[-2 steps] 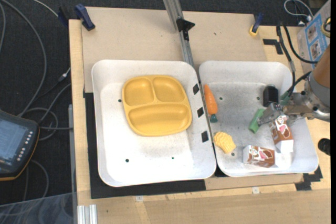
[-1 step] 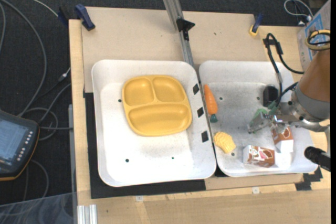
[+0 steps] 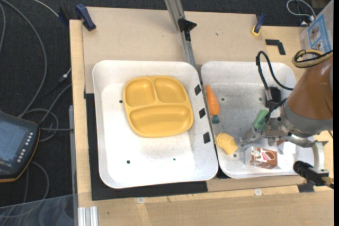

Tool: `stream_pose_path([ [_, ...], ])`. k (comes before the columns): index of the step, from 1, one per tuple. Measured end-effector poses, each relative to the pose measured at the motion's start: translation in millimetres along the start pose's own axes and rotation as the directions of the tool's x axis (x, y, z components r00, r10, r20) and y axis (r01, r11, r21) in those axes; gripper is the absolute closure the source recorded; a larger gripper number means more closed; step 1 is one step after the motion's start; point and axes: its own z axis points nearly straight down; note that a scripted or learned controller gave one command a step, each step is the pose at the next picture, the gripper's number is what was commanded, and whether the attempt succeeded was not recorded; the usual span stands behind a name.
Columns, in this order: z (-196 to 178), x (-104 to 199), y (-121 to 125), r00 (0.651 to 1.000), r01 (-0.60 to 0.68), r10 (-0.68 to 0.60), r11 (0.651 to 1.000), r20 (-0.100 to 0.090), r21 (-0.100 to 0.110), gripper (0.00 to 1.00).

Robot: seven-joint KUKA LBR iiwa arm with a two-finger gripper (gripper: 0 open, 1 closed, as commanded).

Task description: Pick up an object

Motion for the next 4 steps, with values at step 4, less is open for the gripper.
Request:
stream_pose_path([
  [4, -105, 58, 17, 1.0, 0.007, -0.007, 1.0, 0.001, -0.007, 1.0],
])
